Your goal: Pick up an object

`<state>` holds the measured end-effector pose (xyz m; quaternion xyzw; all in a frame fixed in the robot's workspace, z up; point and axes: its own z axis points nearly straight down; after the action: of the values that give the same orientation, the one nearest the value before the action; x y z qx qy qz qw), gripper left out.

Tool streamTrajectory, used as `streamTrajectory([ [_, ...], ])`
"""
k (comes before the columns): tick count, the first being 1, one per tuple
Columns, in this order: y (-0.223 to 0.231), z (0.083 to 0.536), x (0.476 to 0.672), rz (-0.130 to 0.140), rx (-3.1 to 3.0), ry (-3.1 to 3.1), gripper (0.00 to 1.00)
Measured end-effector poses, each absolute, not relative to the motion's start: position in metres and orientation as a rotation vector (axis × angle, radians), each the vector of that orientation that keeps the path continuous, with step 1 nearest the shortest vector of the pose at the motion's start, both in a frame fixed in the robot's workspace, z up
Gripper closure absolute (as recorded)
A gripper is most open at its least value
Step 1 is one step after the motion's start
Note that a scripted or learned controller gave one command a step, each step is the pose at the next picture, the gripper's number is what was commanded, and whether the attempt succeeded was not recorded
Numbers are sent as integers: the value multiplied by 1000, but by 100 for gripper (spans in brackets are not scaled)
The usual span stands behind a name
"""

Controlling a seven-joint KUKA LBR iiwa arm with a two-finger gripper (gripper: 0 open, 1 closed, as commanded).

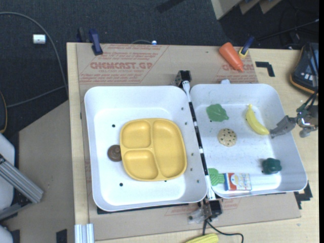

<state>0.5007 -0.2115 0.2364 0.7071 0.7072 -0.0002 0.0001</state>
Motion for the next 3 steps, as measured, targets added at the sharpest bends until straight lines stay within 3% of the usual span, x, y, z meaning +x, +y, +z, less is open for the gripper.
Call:
streamTrajectory([
  [1, -190, 158, 567, 0, 2220, 2223, 0],
  [2, -203, 84, 588, -2, 2222, 2224, 0],
  [3, -180, 85, 633, 2, 2218, 2222, 0],
])
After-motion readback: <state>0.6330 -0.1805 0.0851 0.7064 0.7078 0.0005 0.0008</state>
